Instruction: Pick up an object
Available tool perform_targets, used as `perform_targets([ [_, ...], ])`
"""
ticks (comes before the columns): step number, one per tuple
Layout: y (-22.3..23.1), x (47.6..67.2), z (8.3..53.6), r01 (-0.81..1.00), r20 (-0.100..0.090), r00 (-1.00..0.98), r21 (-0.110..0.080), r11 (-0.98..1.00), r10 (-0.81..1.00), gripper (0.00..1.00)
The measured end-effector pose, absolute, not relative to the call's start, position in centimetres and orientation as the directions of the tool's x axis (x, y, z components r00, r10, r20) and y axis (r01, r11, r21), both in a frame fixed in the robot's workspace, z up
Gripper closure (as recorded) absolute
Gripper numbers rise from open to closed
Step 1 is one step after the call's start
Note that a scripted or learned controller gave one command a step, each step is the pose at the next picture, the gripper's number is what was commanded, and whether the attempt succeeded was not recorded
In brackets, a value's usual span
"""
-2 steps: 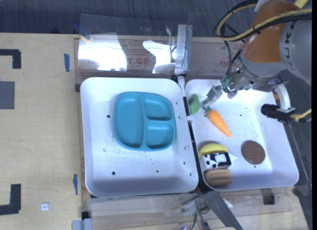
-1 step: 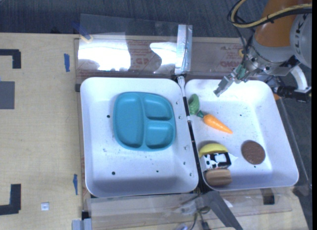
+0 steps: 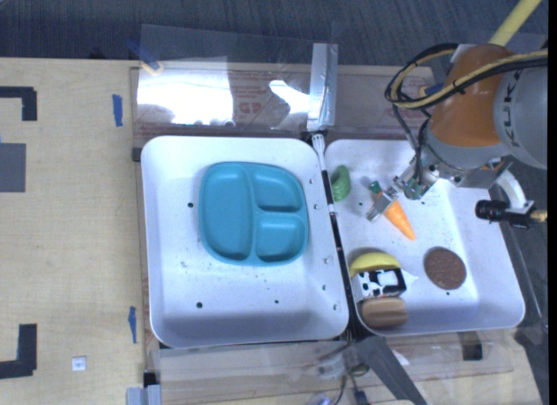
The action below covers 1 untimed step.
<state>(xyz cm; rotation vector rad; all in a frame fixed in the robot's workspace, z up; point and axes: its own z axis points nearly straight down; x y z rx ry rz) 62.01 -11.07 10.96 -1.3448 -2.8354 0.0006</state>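
A wooden bench (image 3: 70, 220) carries two shallow white bins side by side. The left bin (image 3: 174, 290) holds a blue divided tray (image 3: 254, 213), well away from the fingers. The right bin (image 3: 487, 303) holds the small objects and the working end of the arm.

The grey arm (image 3: 522, 116) with its orange band reaches in from the right and slants down to the gripper (image 3: 393, 196), low over the upper middle of the right bin. The fingers are small and blurred against the white floor, so whether they are spread or pressed together cannot be told.

An orange carrot (image 3: 400, 219) lies just below the fingers, touching or nearly touching them; it looks like the likeliest target. A green vegetable (image 3: 339, 183) lies near, toward the left bin. Farther from the fingers, toward the bin's near edge, sit a brown disc (image 3: 445, 268), a yellow piece (image 3: 374, 261), a black-and-white item (image 3: 383, 283) and a tan block (image 3: 384, 312).

To grip well, the fingers should straddle the carrot's thick end across its width, settle low, then close fully before lifting straight up.
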Motion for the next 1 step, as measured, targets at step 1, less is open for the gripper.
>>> perform_targets([
  [1, -11.14, 62.41, 12.52, 0.776, -0.007, -0.631, 0.009, 0.631, 0.776, 1.00],
])
